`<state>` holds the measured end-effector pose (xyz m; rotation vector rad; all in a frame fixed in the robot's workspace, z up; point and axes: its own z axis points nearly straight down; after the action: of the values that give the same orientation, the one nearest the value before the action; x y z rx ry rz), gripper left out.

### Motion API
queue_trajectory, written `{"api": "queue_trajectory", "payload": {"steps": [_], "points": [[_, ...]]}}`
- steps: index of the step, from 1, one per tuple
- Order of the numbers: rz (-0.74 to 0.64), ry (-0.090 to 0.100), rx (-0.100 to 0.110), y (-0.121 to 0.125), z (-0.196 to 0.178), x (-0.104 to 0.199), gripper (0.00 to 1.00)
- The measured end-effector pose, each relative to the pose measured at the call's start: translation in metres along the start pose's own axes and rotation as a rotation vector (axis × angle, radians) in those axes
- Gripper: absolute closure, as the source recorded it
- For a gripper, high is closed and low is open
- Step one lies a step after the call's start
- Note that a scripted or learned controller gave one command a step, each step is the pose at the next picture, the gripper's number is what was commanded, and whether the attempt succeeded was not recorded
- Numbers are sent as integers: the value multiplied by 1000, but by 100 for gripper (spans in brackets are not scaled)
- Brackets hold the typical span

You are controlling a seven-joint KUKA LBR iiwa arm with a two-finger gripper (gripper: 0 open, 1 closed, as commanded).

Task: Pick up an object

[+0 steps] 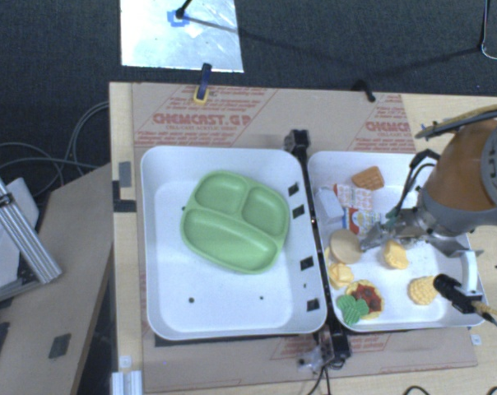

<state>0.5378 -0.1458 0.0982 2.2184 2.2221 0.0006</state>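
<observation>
The gripper (378, 237) is down inside the right bin (454, 315), right of centre in the frame, its metal tip pointing left toward the middle of the toy food. Whether it is pinching anything I cannot tell from here; the tip is a grey blur. Touching that tip on the left sits a round tan piece (344, 246), and just below-right of it a yellow piece (395, 257). Above the tip lies a red-and-white carton (359, 205), with an orange biscuit-like piece (367, 177) further up. Along the lower edge of this bin: a small yellow lump (341, 275), a green-and-red item (359, 300), and a yellow waffle-like piece (423, 290). Over in the left bin (170, 303), a green divided plate (235, 220) sits alone, well apart from the arm.
</observation>
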Motion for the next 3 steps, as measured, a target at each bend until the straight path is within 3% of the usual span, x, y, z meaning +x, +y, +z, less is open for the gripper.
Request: {"api": "queue_trajectory", "payload": {"steps": [1,2,3], "points": [[1,1,2,0,14,0,0],[0,1,-1,1,3,0,100],[-3,0,-5,-1,-57,7,100]]}}
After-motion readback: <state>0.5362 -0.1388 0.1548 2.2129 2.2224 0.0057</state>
